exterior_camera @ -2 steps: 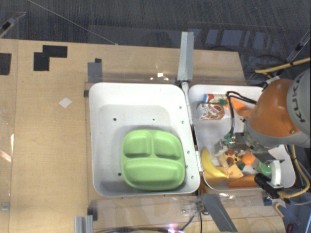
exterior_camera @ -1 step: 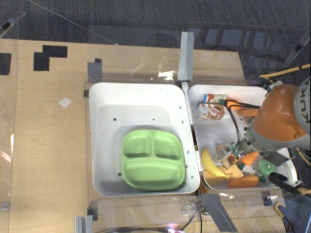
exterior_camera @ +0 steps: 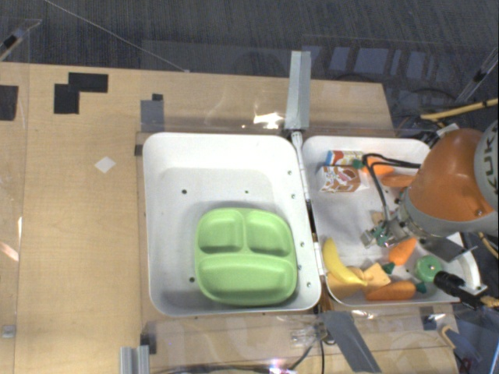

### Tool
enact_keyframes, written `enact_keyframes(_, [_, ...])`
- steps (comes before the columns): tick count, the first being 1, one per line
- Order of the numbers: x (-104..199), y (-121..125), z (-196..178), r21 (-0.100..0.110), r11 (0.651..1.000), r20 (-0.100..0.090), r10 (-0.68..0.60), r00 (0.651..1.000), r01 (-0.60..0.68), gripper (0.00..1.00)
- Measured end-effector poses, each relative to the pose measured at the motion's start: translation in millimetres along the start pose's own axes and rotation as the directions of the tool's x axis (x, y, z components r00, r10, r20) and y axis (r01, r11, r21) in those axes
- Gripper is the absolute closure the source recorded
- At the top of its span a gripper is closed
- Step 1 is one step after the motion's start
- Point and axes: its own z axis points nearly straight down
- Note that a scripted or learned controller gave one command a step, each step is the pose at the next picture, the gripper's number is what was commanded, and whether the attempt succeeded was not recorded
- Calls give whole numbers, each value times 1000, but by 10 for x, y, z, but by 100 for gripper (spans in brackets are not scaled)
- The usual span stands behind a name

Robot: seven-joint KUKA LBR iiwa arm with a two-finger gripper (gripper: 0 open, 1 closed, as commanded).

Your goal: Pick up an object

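Note:
My gripper (exterior_camera: 381,233) hangs low inside the right bin (exterior_camera: 312,209), below the arm's orange band (exterior_camera: 451,182). It sits over the bin's middle, just above a cluster of toy food. A yellow banana (exterior_camera: 338,264) lies at the bin's near left. Beside it are a yellow wedge (exterior_camera: 377,274) and an orange carrot (exterior_camera: 391,291). Another orange piece (exterior_camera: 403,250) lies right beside the gripper. A green round piece (exterior_camera: 427,269) sits farther right. A small red and white carton (exterior_camera: 341,177) rests at the far left corner.
The left bin (exterior_camera: 168,209) holds a green divided plate (exterior_camera: 245,255). A metal post (exterior_camera: 298,92) stands behind the divider between the bins. Black cables (exterior_camera: 387,164) run from the arm across the right bin's far side.

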Motion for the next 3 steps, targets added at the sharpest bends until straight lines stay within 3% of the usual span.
enact_keyframes(1, [1, -2, 2, 1, 1000, 0, 1, 1000, -1, 0])
enact_keyframes(2, [-162, 588, -32, 25, 1000, -12, -7, 1000, 7, 0])
enact_keyframes(3, [-250, 470, 160, 12, 992, -10, -126, 992, 126, 0])
